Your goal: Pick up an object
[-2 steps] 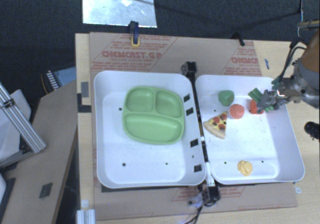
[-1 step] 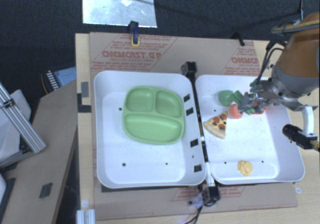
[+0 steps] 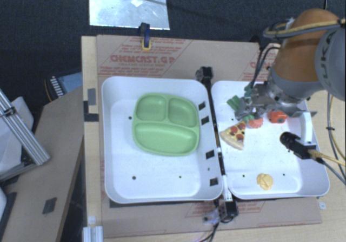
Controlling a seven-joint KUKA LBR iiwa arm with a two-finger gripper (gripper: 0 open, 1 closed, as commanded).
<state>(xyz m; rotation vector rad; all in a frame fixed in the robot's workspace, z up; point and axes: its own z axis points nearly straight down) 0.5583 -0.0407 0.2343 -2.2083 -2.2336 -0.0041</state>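
My tool (image 3: pixel 250 110) hangs low in the right bin (image 3: pixel 303 184), just above the pizza slice (image 3: pixel 235 136). Nothing looks lifted yet; I cannot tell its state.

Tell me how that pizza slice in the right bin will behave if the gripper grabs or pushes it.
The pizza slice looks like a flat toy wedge lying on the right bin floor, so probably stiff and light. Flatness may make pinching hard; a push would likely slide it, not roll it.
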